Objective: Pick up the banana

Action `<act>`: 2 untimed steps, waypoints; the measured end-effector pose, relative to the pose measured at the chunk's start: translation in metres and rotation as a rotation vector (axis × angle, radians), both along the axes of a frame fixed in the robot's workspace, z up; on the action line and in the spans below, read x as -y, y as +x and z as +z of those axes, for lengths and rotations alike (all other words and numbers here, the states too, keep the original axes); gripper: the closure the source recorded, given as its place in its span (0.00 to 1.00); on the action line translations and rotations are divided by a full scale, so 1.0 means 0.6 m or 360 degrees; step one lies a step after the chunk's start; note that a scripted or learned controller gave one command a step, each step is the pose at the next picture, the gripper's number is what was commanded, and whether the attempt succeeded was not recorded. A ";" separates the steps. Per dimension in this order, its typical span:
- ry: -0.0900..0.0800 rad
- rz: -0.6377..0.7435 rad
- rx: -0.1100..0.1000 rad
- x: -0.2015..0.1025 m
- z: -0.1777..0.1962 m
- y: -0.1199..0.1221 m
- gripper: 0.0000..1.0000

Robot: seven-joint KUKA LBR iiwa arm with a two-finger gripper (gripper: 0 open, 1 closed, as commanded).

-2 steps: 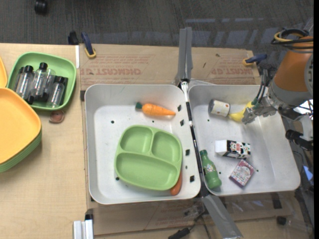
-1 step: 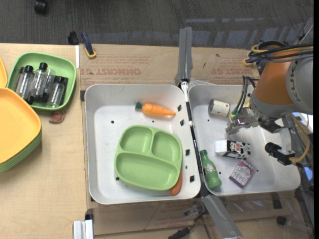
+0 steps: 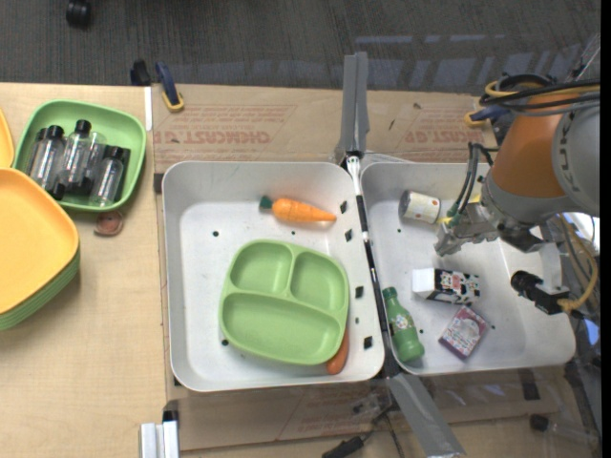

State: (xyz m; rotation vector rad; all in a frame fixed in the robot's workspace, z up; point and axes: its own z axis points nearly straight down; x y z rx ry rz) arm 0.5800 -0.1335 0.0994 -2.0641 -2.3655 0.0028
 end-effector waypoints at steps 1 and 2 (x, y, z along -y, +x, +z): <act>0.0000 -0.0084 -0.0001 -0.018 -0.015 -0.089 1.00; 0.0000 -0.0016 0.0002 0.058 -0.014 -0.043 1.00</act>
